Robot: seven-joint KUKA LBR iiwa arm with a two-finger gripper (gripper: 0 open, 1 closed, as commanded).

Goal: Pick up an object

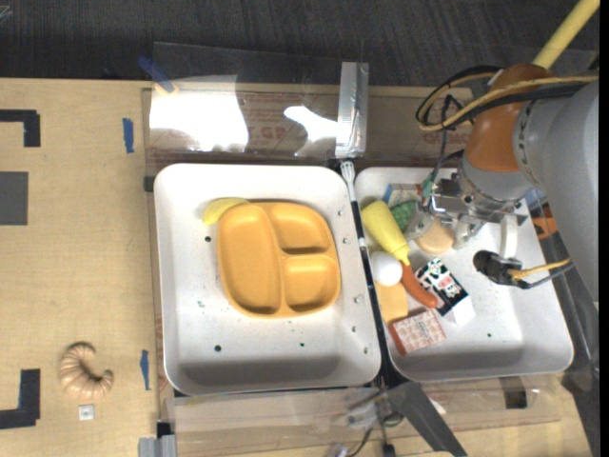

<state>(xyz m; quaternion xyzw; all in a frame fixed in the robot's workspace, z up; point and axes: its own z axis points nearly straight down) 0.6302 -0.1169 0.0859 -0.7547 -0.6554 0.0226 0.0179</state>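
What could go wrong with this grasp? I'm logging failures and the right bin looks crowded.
Risk one: the objects lie packed against the right bin's left wall. The yellow corn-like toy, white ball and black-and-white box touch or overlap, so a grasp may catch two or slip off.
Risk two: the gripper hangs over the cluster's upper end, where loose cables trail and could snag.

Yellow corn cob (384, 228) lying tilted at right bin's (533, 346) left edge
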